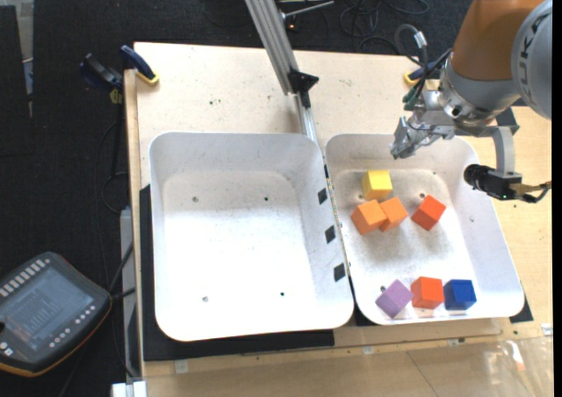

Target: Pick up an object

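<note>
While the arm's jaws (406, 146) hang over the right bin (492, 237) at about one o'clock, I cannot tell how wide they stand. Nearest, toward seven o'clock of them, sits a yellow block (378, 182), apart from two touching orange blocks (379, 213). It looks light, rigid and flat-sided; gripping opposite faces should suit.

I watch from one fixed camera high above the bench (219, 79), slanting down over both bins (167, 211).
</note>
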Motion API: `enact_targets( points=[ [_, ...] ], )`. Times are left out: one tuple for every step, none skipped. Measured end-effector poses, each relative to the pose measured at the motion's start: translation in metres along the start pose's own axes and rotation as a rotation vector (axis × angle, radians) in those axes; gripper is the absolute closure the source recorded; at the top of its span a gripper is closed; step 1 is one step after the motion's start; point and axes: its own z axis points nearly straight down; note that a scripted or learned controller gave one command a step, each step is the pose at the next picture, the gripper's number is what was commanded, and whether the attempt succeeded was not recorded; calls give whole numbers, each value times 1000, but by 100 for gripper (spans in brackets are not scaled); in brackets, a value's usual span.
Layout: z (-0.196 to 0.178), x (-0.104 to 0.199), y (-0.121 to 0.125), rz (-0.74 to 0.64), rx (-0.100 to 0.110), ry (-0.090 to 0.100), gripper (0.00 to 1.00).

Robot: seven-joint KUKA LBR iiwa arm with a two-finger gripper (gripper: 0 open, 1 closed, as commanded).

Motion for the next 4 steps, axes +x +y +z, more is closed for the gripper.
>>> enact_targets(
  points=[
    [7, 51, 0, 1, 2, 0, 100],
    [11, 110, 21, 0, 0, 0, 100],
    [2, 157, 28, 1, -1, 1, 100],
    [15, 185, 38, 3, 1, -1, 100]
  ],
)
